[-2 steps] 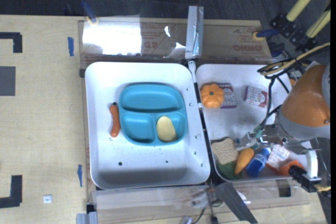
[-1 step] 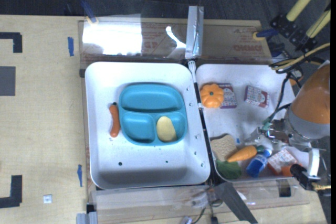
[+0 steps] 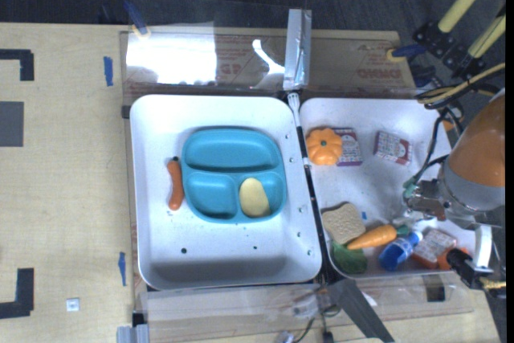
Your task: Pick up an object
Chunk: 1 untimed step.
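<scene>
Across the table, two white bins (image 3: 144, 173) lay side by side, and the arm's pincer (image 3: 418, 201) hung over the right bin's clutter, its grip unreadable, so the approach step seemingly needed a descent onto the nearby carrot (image 3: 371, 237).

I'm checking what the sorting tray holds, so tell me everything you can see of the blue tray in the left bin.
The blue tray is a rounded, glossy, plastic-looking dish with three compartments: one long one along the far side and two smaller ones nearer the camera. It lies flat in the middle of the left bin. A pale yellow, egg-shaped object rests in its near right compartment. An orange sausage-shaped toy lies just off its left edge; contact is unclear.
</scene>
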Motion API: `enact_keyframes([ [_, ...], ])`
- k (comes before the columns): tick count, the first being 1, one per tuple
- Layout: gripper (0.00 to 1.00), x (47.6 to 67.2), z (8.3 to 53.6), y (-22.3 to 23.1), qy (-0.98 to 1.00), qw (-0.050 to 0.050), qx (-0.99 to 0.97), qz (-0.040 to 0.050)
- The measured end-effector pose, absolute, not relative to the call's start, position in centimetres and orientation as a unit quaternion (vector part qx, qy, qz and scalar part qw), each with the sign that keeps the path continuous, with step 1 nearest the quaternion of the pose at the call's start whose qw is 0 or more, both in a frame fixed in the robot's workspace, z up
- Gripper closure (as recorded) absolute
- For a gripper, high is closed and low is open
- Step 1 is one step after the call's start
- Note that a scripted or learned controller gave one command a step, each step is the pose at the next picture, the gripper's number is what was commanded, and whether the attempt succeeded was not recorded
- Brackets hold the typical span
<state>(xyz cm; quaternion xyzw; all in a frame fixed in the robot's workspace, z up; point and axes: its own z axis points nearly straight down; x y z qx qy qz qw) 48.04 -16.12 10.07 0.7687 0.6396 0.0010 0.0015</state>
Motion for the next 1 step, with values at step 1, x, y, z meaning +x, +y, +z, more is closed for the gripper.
enact_keyframes([
  [1,1.0,57.73,12.64,-9.92,0.653,0.0,0.757,0.0019],
])
